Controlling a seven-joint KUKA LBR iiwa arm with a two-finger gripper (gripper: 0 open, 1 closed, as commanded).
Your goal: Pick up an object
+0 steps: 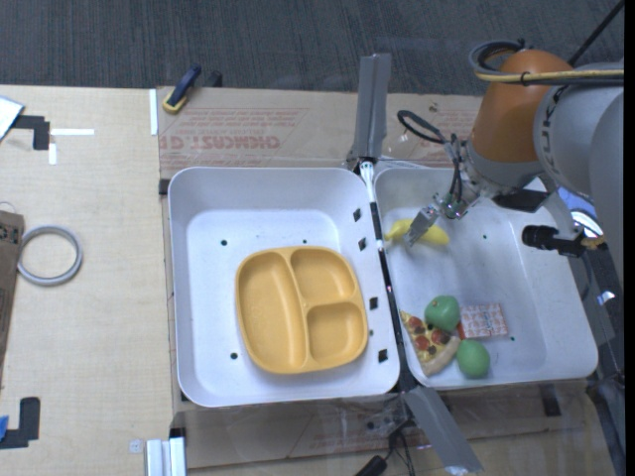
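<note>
Risk: slip is the main worry, in my judgement. The yellow banana-like piece (409, 231) is curved and smooth, and the gripper (429, 224) sits at its right end rather than its middle, so a pinch there could tip it or squirt it sideways.
Second risk: the piece lies just right of the divider (375, 241) between the two bins. A push toward the divider could wedge it against that wall, or bring the fingers against the rim.
Task thing: the yellow piece, in the right bin (541, 296), near the divider and toward the bin's far side.
Gripper state: fingers look narrow, tips on or right beside the yellow piece. I cannot tell whether the piece is truly between them, so I do not count it as held.
Arm pose: the arm (556, 127) reaches in from well right of the divider, orange band high above the right bin's far corner, wrist angled down and toward the divider.
Other objects: green apple (444, 311), pizza slice (429, 340), small red card (482, 320) and a green round fruit (474, 358) cluster right of the divider at the near end, well apart from the gripper.
Left of divider: yellow divided plate (303, 307) in the left bin (198, 266), untouched.
</note>
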